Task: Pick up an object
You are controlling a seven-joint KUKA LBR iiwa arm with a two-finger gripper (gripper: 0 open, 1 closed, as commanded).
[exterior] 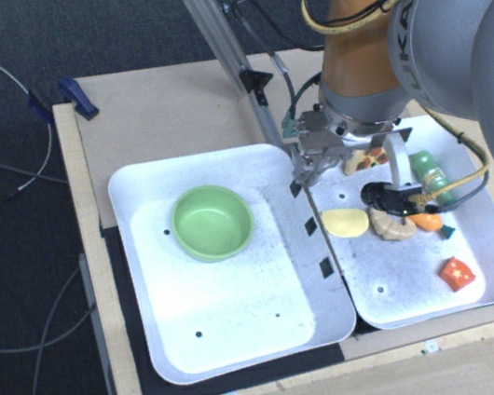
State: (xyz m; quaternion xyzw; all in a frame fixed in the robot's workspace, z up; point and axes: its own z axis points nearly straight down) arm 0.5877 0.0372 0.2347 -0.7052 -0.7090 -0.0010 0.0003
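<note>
My gripper (307, 170) hangs over the left edge of the right bin (407, 301), close to the wall between the two bins. A pale yellow oval object (344, 222) lies in that bin just below and right of the gripper, apart from it. Beside it are a beige lump (393, 228) and a small orange piece (429, 222). A green bottle-like item (428, 169) lies further right, and a red block (456, 273) sits near the bin's front. Small coloured toys (365, 160) rest partly under the wrist. I see nothing held in the gripper.
A light green bowl (212, 221) stands in the left bin (234, 336), towards its back. A slanted metal pole (220, 45) rises behind the bins. Blue clamps (76, 97) grip the bench's back left corner.
</note>
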